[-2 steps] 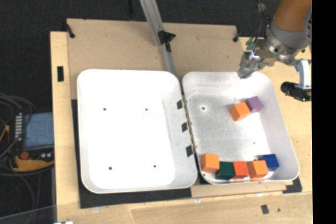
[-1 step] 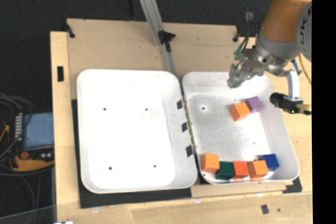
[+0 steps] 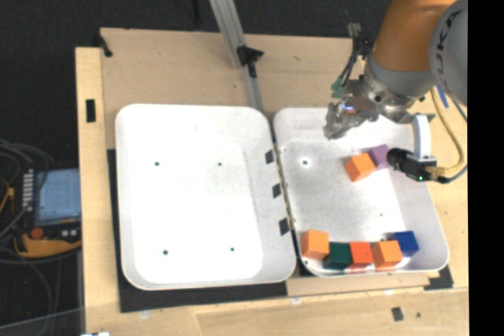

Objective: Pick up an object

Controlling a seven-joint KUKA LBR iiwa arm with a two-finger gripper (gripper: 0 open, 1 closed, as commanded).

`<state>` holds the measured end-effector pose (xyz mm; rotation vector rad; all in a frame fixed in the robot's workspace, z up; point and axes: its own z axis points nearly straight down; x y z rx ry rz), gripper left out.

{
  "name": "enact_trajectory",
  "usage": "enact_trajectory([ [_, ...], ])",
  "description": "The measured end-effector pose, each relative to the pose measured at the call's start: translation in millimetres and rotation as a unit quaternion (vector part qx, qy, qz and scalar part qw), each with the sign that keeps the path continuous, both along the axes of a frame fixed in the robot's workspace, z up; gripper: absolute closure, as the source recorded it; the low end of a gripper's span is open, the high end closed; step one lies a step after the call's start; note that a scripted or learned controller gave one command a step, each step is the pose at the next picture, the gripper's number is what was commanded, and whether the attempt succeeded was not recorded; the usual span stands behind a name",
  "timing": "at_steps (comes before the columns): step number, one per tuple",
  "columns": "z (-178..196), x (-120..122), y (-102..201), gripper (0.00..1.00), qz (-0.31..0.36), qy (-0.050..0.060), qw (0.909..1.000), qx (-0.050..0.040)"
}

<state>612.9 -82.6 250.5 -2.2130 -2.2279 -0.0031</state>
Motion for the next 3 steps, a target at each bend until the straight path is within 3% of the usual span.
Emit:
enact_trajectory([
  [3,-8.9,-64.2,154.1,1.0,0.0,0.001,1.0,-0.0009],
])
